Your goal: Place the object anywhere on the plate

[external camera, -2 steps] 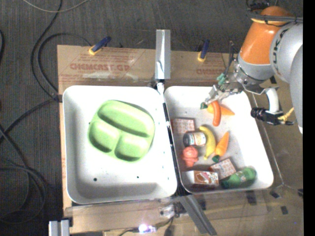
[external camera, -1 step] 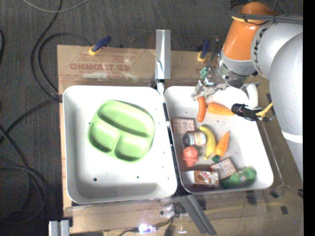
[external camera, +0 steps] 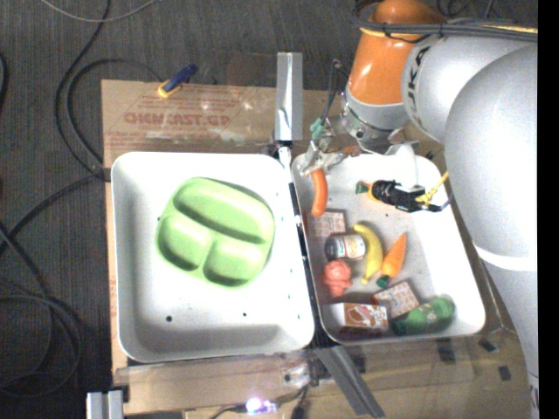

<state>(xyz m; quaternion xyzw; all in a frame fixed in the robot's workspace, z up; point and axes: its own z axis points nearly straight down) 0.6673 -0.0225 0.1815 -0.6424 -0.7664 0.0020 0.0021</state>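
A green plate with three compartments lies in the left white bin. My gripper hangs over the far left corner of the right bin. It is shut on the top end of an orange sausage, which points down toward the bin floor beside the wall between the two bins. The plate has nothing on it.
The right bin also holds a small can, a banana, a carrot, a pink toy, small boxes, a brown carton and a green vegetable. A metal post stands behind the bins.
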